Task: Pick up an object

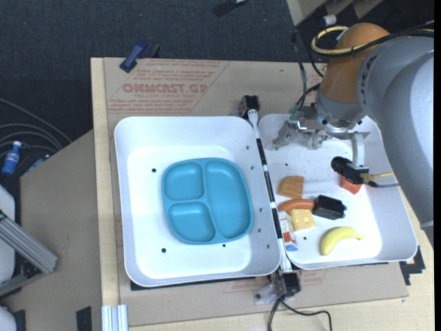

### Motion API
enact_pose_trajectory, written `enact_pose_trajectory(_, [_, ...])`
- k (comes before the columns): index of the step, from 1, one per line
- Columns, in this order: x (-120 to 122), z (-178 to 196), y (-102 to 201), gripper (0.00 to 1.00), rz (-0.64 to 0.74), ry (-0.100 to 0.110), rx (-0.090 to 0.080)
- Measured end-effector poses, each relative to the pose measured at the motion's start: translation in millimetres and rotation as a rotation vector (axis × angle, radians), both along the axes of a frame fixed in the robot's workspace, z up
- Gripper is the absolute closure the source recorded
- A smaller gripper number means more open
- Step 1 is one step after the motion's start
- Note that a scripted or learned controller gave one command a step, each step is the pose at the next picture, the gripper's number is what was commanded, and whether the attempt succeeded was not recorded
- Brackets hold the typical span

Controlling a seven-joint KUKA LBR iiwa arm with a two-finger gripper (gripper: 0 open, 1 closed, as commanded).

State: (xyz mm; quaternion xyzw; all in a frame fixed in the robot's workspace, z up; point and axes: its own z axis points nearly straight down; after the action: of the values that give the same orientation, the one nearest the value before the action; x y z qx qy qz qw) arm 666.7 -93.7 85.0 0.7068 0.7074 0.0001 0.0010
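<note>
Tool [301,134] hung over the right bin's [386,243] far corner; grip state unclear, probably holding nothing. Banana [339,239] and other toys lay nearer the camera, untouched.

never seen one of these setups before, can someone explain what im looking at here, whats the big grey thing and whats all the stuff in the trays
The picture comes from one camera fixed above a bench, looking down at a slant. The big grey thing with the orange band is a robot arm reaching in from the right. At its end is a pincer for picking things up; here it hangs over the far part of the right bin, and nothing can be seen held in it.

Two shallow white bins sit side by side. The left bin holds a blue divided plate. The right one holds small toy-like items: a yellow banana, a black block, a toast-coloured piece, and a few more I cannot identify.
</note>
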Motion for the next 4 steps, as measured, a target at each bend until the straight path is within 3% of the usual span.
enact_pose_trajectory(1, [-48, -1, -8, 0.00, -0.002, 0.004, 0.002])
enact_pose_trajectory(2, [-115, -1, -1, 0.00, -0.002, 0.004, 0.002])
enact_pose_trajectory(3, [-115, 9, -1, 1.00, -0.002, 0.003, 0.002])
enact_pose_trajectory(4, [-128, 100, 83, 1.00, 0.000, 0.002, 0.002])
